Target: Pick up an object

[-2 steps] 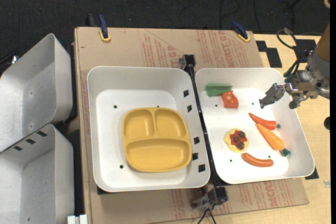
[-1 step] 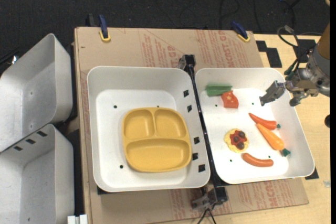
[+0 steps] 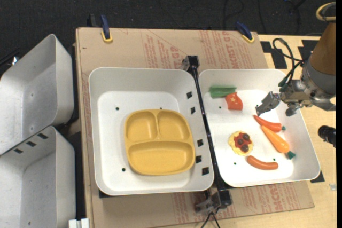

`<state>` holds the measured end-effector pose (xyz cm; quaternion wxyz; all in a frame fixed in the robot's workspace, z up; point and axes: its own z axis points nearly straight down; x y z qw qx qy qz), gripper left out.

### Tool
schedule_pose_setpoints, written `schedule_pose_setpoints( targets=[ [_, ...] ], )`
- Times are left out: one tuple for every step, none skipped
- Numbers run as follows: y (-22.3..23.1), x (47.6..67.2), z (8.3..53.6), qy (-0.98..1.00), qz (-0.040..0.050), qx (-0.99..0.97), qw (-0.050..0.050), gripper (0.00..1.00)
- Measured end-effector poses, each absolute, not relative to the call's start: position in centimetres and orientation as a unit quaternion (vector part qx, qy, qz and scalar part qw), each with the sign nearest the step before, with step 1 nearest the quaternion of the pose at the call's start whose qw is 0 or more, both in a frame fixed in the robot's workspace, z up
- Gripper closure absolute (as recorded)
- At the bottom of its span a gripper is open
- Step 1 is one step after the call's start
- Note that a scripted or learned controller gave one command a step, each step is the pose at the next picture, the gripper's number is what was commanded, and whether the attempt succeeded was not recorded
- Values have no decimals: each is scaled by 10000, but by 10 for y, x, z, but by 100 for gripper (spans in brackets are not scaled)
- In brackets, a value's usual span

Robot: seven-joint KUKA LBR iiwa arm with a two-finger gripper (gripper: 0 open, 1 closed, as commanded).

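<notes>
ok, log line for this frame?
end effector: over right bin, above red chili | holding: nothing seen | yellow tray: left bin | step: pre-grasp

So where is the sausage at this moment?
The sausage lies in the right bin, near its front edge, just below the small pizza and the carrot.

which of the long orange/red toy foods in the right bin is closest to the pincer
The red chili pepper, the uppermost of the three, lies just below the pincer. The orange carrot sits beneath it, and the sausage lies farthest, near the bin's front edge.
</notes>
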<state>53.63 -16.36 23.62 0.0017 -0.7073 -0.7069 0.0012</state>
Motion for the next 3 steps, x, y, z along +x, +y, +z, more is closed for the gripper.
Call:
schedule_pose_setpoints(
  targets=[
    [-155,538,176,-7068,12,-7074,24,0],
    [-148,537,114,-7067,10,-7075,20,0],
    [-149,538,127,-7065,1,-7077,-1,100]
  ],
)
